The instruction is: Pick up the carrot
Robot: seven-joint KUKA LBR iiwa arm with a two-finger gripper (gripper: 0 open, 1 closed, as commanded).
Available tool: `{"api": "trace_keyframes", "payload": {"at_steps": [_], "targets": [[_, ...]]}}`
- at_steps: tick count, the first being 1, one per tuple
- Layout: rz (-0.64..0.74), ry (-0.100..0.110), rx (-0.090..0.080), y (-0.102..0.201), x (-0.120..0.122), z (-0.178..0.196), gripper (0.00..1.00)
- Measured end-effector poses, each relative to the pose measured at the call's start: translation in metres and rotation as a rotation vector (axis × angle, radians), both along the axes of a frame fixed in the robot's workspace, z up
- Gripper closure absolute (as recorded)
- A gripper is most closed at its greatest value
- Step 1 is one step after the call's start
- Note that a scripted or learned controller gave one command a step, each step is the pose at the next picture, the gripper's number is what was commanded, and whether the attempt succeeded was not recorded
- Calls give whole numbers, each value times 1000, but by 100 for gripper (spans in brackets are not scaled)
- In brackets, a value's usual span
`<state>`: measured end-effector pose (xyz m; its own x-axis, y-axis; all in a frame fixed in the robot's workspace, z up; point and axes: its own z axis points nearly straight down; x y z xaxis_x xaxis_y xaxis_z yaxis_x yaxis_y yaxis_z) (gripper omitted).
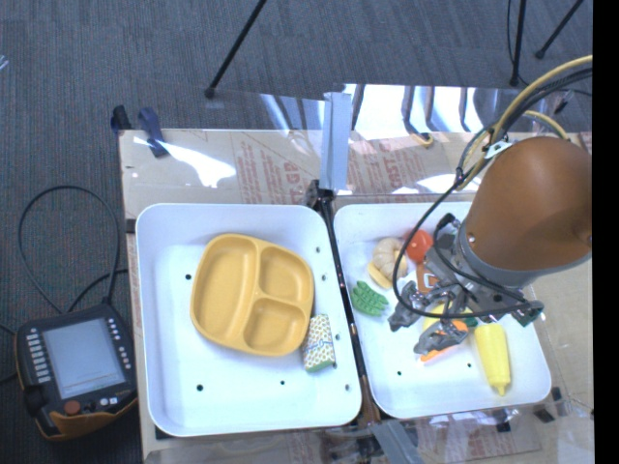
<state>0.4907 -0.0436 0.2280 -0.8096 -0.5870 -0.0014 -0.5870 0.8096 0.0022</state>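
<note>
The carrot [438, 353] is a thin orange piece lying on the floor of the right bin [387, 394], partly hidden under the gripper. My gripper [440, 329] hangs directly over it, low in the bin, below the arm's big orange band [532, 201]. Only the carrot's lower left end shows past the dark gripper parts. Whether the gripper touches the carrot cannot be made out.
A yellow corn cob [493, 356] lies just right of the carrot. A green leafy toy [368, 299], a tan piece [389, 255] and a red tomato [418, 246] sit in the right bin's left part. The left bin [164, 356] holds a yellow divided plate [253, 293] and a patterned sponge [318, 342].
</note>
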Motion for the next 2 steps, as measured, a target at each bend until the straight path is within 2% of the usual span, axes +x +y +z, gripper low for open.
{"api": "trace_keyframes", "payload": {"at_steps": [1,2], "targets": [[151,-3,0,-39,32,57,100],[151,-2,1,-39,31,57,0]]}}
